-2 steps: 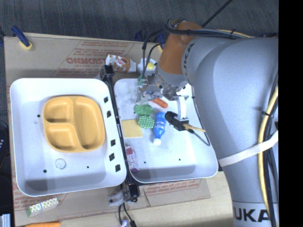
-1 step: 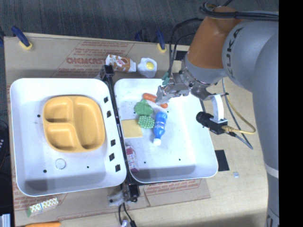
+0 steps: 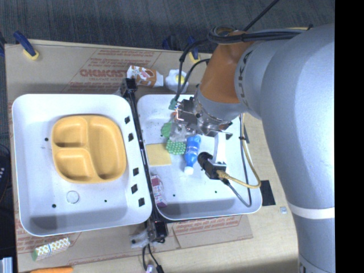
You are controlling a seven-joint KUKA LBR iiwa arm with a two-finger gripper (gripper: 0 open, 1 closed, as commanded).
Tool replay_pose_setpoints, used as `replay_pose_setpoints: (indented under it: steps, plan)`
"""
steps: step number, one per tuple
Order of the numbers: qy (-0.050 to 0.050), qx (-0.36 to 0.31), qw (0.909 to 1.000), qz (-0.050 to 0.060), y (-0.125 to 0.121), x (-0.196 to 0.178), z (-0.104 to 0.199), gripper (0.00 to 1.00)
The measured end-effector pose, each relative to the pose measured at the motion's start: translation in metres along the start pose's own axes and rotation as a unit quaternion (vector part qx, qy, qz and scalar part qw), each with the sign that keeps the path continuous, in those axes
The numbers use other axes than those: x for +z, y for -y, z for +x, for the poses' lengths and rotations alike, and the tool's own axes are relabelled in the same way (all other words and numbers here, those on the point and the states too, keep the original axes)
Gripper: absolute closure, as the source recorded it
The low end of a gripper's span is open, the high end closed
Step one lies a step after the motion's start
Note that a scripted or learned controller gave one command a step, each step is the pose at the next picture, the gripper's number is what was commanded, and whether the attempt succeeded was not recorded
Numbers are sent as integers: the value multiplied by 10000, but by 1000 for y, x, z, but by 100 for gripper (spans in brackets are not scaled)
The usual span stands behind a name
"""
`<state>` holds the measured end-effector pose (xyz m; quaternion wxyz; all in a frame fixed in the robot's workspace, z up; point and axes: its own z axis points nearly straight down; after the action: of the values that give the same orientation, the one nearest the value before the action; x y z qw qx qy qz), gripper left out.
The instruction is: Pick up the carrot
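My gripper [image 3: 182, 128] is lowered into the right bin [image 3: 227, 206], near its back middle. It hangs just above a green knobbly item [image 3: 174, 147] and beside a blue bottle [image 3: 192, 151] with a white cap. A yellow flat block [image 3: 158, 154] lies left of them. The wrist and orange band [image 3: 224, 75] cover the back right part of the bin, so whatever lies beneath is hidden. I cannot make out a carrot among the items in the bin.
The left bin [image 3: 34, 209] holds a yellow divided plate [image 3: 88, 148]. A small packet [image 3: 156, 189] lies by the right bin's left wall. An orange-and-white package [image 3: 142, 74] sits behind the bins. A green-white wrapper [image 3: 51, 247] and an orange strip [image 3: 54, 269] lie at the front left.
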<state>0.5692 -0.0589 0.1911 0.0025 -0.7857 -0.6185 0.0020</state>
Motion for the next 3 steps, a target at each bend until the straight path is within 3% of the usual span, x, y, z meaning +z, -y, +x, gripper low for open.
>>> replay_pose_setpoints:
  steps: [1, 2, 3]
  plan:
    - [4, 412, 9992, 2, 89, -6, 72, 100]
    - [6, -1296, 9916, -23, 110, -96, 59, 100]
    - [10, -600, 9982, -2, 127, -24, 123, 100]
